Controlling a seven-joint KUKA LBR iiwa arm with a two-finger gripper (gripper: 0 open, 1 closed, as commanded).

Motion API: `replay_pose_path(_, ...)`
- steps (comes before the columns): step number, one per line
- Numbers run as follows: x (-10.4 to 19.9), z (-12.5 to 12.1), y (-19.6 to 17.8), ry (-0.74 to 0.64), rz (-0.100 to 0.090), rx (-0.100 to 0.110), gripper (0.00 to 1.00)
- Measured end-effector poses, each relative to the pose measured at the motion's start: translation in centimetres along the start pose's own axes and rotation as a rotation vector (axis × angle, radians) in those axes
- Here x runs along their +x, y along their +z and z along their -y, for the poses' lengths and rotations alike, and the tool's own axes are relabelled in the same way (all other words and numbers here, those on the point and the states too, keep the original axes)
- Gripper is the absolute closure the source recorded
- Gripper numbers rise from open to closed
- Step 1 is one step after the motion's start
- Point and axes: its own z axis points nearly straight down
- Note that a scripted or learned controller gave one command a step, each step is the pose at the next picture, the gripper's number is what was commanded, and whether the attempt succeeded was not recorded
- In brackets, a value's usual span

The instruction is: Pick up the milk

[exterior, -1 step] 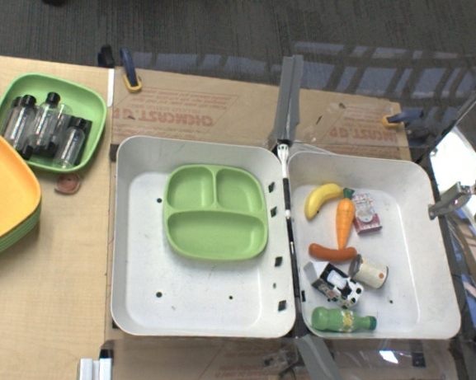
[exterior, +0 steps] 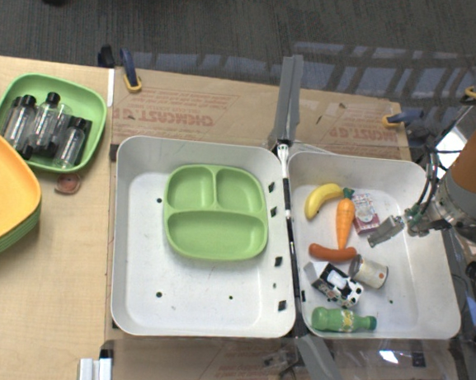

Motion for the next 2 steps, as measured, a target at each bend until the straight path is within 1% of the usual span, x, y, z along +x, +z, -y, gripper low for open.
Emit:
replay_pose_path(1,3.8,6.1,-1.6,0.086,0.0,-0.001,0.0)
replay_pose_path(2,7.8,-0.4,6.9,-0.14,0.0,0.0,0.0)
